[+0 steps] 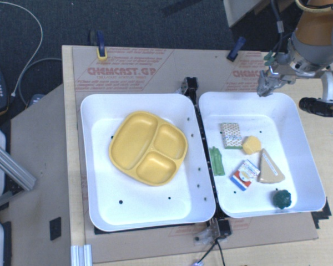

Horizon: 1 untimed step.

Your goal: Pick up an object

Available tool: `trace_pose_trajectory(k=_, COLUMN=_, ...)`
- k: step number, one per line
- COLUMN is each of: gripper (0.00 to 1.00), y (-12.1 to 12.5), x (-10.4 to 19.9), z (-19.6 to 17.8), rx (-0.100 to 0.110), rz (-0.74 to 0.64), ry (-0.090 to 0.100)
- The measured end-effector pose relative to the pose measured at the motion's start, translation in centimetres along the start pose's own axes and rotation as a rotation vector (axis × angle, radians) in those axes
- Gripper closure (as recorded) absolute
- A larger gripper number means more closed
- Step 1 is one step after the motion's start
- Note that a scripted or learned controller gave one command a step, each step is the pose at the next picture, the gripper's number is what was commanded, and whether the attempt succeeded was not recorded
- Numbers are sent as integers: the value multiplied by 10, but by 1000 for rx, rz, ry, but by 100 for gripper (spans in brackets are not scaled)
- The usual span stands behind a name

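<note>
In the left bin (94, 204) on the desk (72, 148) lies a yellow divided plate (148, 147), three compartments up, near the bin's middle. It looks like stiff, light plastic, smooth and wide, so a pinch on its raised rim is probably the only hold. The right bin (305, 148) carries the smaller pieces: a green strip (216, 160) along its left wall, a speckled packet (230, 134), a small yellow block (251, 144), a red, white and blue packet (244, 175), a tan wedge (270, 168) and, near the front right corner, a dark green lump (282, 198). The block seems firm and easy to pinch across its sides; the flat packets are likely thin and slippery, lying close together. The pincer (265, 87) hangs over the right bin's back rim, well apart from all of these; whether it is spread or pressed together I cannot tell.
</note>
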<state>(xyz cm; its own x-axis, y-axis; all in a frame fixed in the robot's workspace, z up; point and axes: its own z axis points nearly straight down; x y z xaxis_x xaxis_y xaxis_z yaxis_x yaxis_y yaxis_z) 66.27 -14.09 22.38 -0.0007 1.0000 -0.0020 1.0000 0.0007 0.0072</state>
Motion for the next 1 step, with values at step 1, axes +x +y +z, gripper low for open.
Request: trace_pose_trajectory(k=1, gripper=100, y=1, x=0, z=-24, rx=3, rz=0, ry=1)
